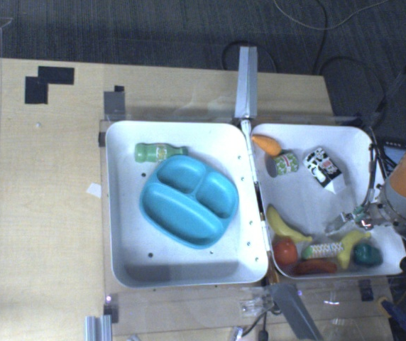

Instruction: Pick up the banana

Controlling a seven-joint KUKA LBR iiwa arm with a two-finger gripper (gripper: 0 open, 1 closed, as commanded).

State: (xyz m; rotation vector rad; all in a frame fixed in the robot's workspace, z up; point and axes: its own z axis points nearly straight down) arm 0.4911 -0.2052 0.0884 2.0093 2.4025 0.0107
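Approach step, by the look of it, with no grasp made. Banana lying in the right bin, against the wall shared with the left bin, curved from upper left to lower right, its lower end touching the tomato and close to a striped packet. Just below the banana: a red sausage-like piece; further right of it a yellow-green piece and a teal round thing. Well above the banana: an orange carrot, a green can, a black-and-white carton. Gripper poised to the banana's right, near but apart, nothing seen between its tips; spread or closed, cannot tell at this size. Next, likely: shift left until centred over the banana's middle, turn to span its narrow width, then descend clear of the tomato and the bin wall. Blue divided plate and green bottle sitting left of the banana, in the other bin.
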